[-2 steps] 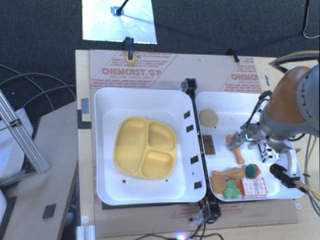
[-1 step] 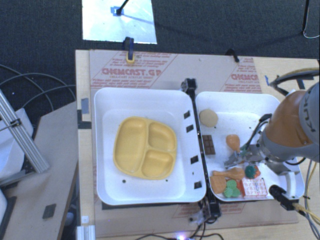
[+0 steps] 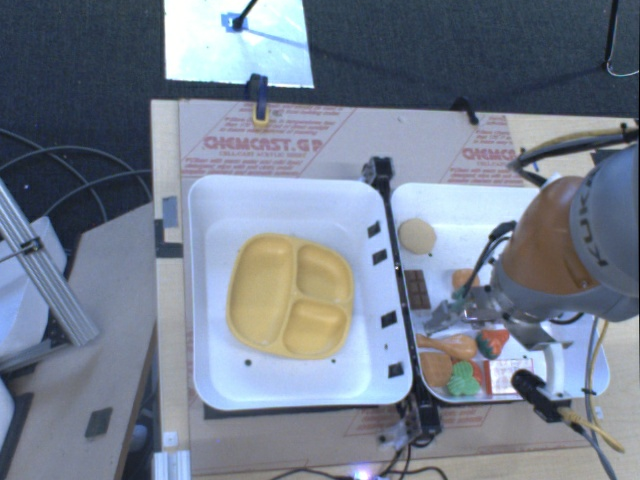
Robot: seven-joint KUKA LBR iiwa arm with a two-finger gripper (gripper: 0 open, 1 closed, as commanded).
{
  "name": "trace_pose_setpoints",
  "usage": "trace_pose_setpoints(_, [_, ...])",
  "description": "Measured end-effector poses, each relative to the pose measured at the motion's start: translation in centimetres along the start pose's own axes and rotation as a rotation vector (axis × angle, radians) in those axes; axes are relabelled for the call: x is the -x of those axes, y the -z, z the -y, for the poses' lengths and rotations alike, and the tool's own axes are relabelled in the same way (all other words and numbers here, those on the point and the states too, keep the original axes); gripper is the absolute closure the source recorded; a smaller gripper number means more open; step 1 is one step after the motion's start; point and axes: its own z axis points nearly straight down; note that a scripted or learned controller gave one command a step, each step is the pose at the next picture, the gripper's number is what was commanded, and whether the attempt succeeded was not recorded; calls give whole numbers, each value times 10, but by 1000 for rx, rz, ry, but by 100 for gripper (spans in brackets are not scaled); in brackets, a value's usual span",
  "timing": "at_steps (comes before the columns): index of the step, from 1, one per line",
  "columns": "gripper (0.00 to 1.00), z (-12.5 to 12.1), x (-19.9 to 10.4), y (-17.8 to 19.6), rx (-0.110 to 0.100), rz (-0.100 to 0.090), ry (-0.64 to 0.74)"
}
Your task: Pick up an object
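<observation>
The counter (image 3: 330, 133) is covered with a brown printed sheet and carries two shallow white bins side by side. The left bin (image 3: 215, 268) holds a yellow divided tray (image 3: 290, 294) with three compartments, lying flat near the bin's middle. The right bin (image 3: 470, 230) lies just beside it, the two meeting along a dark central seam with clips.

The arm (image 3: 565, 243) reaches in from the right, its grey body and orange band covering much of the right bin. Below the orange band the hand (image 3: 462, 313) hangs low over the bin's lower left part, just above the cluster of small items. The wrist hides the fingers, so how far open they are, and whether anything sits between them, cannot be told — nothing is plainly seen in its grip.

The loose items lie in the right bin. A round beige piece (image 3: 417, 235) sits alone near the upper left corner, well apart from the hand. A dark brown block (image 3: 418, 290) lies against the left wall. An orange, elongated piece (image 3: 452, 346) rests just below the hand, with a red piece (image 3: 491, 344) beside it on the right. A tan round piece (image 3: 436, 368) lies near the bottom left corner, touching a green leafy piece (image 3: 462, 380). A small orange piece (image 3: 462, 279) — possibly a ball — peeks out beside the arm's cable.
</observation>
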Motion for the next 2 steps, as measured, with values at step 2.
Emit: trace_pose_setpoints(2, [100, -2, 2, 20, 4, 0, 0])
